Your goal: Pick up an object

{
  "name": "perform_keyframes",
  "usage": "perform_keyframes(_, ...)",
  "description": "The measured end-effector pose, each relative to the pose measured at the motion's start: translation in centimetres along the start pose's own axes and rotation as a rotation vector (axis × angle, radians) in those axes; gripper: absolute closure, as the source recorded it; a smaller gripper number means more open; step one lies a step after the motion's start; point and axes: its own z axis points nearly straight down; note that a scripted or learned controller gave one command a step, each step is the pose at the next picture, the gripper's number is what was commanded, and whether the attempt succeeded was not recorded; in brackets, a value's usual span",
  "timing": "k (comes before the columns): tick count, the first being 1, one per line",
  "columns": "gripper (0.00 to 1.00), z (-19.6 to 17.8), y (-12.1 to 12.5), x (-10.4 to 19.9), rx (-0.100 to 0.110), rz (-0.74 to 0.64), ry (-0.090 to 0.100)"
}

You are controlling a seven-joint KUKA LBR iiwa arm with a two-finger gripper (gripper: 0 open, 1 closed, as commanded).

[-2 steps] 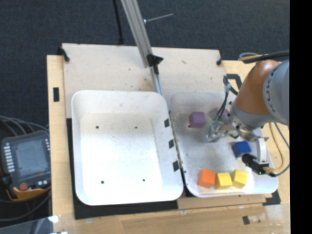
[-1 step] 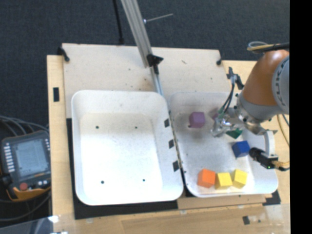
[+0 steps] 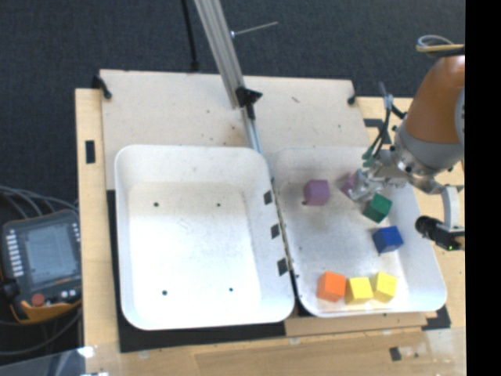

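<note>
A: jaws?
B: can't tell, gripper [image 3: 366, 180] is over the right bin [image 3: 419, 288] near its far right corner; pink block [image 3: 349, 183] and green block [image 3: 379, 207] touching it

A: rest?
B: purple block [image 3: 316, 192] mid-bin, blue block [image 3: 387, 239] by right edge, orange block [image 3: 332, 286] at near edge

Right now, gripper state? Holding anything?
Gripper: over the right bin, just above the green block; open or shut cannot be told, no grasp visible.
</note>
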Motion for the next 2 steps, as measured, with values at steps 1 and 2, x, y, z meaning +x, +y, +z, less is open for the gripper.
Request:
perform_keyframes(1,1.00,-5.5,0.2,-0.2,0.000,-0.001,0.000)
perform_keyframes(2,1.00,-5.9,0.7,5.0,0.004,-0.003,0.002)
